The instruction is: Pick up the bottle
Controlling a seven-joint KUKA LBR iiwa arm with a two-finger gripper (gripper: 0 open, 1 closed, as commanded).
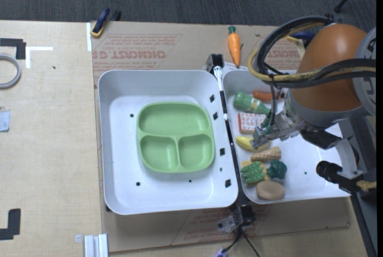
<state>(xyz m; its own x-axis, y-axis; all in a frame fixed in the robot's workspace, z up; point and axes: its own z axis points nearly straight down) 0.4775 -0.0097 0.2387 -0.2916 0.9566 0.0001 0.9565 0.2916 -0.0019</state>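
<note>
The green bottle (pixel 250 103) lies on its side near the back left of the right bin (pixel 311 187). My gripper (pixel 261 139) hangs low in that bin, in front of the bottle, over a yellow banana (pixel 244 143) and beside a red-and-white packet (pixel 248 123). The fingertips are small and dark against the clutter. Nothing of the bottle shows between them. The arm's orange band (pixel 332 70) covers the bin's back right.
The right bin also holds a corn-like stick (pixel 266 156), green and teal toy vegetables (pixel 263 171) and a tan round piece (pixel 270 190). A green divided plate (pixel 176 137) sits in the left bin (pixel 114 148). A toy carrot (pixel 233 44) lies behind the bins.
</note>
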